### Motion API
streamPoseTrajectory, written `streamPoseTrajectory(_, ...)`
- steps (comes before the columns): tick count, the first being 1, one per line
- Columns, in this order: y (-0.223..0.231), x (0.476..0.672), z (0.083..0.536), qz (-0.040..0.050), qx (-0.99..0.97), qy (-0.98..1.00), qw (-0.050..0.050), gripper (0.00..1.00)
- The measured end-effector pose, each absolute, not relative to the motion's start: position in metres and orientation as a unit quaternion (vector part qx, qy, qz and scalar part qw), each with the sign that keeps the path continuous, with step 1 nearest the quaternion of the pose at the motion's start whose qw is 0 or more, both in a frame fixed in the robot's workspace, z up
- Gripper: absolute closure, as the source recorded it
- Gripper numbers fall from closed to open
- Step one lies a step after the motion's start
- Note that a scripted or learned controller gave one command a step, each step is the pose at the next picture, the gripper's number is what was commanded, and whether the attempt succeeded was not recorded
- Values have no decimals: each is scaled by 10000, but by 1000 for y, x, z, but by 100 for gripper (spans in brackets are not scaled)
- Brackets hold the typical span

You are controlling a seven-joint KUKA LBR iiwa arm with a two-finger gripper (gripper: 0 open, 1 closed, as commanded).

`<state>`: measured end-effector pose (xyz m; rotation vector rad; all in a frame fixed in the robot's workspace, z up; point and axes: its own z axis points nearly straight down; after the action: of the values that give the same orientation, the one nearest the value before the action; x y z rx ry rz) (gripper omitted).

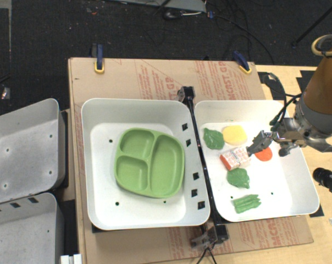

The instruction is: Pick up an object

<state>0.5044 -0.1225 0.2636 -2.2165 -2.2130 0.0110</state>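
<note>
one orange piece (pixel 264 154) lies just beside pincer (pixel 259 144).

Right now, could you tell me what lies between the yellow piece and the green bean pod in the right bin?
In the camera view, a red-and-white box and a green leafy piece.

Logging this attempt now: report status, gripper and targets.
Gripper low over right bin, nothing seen held. Orange piece beside it. Red-white box and yellow piece close by.

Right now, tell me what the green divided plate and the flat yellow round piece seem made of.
Green divided plate: probably moulded plastic, one even colour, soft sheen on rounded compartment ridges. Flat yellow round piece: likely plastic or rubber toy food, matte, uniform colour; too small to be sure.
</note>
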Motion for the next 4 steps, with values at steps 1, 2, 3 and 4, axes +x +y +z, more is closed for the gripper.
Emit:
streamPoseTrajectory(1,-122,506,269,2,-7067,-7075,2,0)
streamPoseTrajectory(2,-122,517,217,12,-7075,-7067,15,0)
streamPoseTrajectory(3,-127,511,170,13,-7080,-7062,19,0)
streamPoseTrajectory(4,-131,509,108,14,-7080,-7062,23,0)
